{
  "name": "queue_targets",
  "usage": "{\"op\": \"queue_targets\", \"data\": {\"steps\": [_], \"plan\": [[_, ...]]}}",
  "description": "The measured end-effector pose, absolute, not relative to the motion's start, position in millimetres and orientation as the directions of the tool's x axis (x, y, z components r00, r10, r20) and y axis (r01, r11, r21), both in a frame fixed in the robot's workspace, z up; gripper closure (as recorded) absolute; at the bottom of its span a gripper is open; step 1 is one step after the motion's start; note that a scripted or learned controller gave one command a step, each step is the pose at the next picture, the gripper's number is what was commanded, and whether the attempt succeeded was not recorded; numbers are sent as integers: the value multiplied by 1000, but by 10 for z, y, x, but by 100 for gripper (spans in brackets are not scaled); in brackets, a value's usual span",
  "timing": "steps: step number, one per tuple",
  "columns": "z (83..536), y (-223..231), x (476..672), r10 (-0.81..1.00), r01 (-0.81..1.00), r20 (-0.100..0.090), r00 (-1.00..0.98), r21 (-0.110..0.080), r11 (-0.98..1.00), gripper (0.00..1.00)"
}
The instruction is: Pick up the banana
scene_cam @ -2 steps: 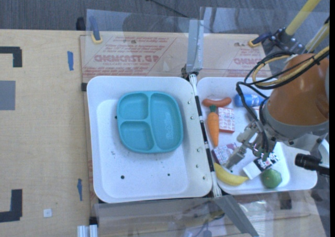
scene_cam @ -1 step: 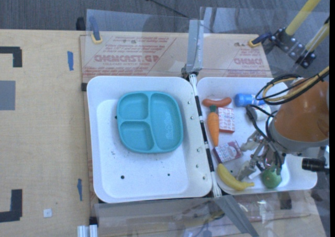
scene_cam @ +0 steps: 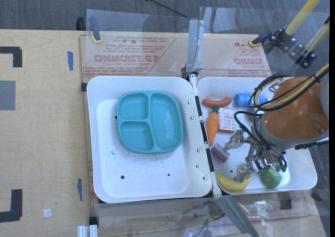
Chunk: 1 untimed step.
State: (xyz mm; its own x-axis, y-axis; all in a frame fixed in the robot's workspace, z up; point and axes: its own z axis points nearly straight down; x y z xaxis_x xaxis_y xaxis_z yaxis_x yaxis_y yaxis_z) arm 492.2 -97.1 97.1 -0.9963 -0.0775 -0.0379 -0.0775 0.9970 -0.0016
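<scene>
The yellow banana (scene_cam: 232,182) lies along the front edge of the right bin (scene_cam: 306,176), curved, with its right end pointing up towards a green round fruit (scene_cam: 270,178). My gripper (scene_cam: 252,167) hangs low over the bin just above and right of the banana's right end, between banana and green fruit. Its fingers look spread and open, and nothing shows between them. The orange wrist band (scene_cam: 293,110) and the cables hide part of the bin behind the gripper.
The right bin also holds an orange carrot (scene_cam: 212,126), a red sausage (scene_cam: 216,102), a pink patterned box (scene_cam: 226,120), a purple block (scene_cam: 220,153) and a blue item (scene_cam: 242,99). A teal divided plate (scene_cam: 149,122) lies in the left bin (scene_cam: 104,142).
</scene>
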Motion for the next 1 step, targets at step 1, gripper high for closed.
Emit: {"op": "queue_targets", "data": {"steps": [1], "plan": [[896,-930,5869,-389,-389,-14,-921,-5,921,0]]}}
